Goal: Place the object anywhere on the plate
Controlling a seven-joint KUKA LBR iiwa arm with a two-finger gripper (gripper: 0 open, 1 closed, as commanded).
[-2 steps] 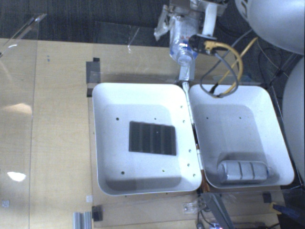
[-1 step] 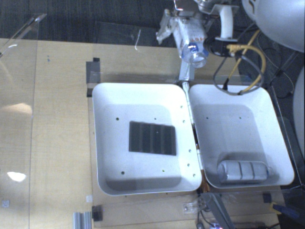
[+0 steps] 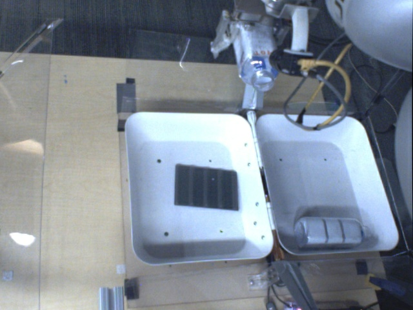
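Even overhead light, soft shadows inside the white bins (image 3: 193,124), slight overall blur, glare at left.

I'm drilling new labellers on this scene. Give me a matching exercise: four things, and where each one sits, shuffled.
Things:
1. dark ribbed plate
2. grey block
3. clear bottle
4. yellow cable

Places:
A. in the end effector, above the bins' far edge
B. near corner of the right bin
C. looping over the right bin's far rim
D. flat in the middle of the left bin

Pairs: 1-D, 2-B, 3-A, 4-C
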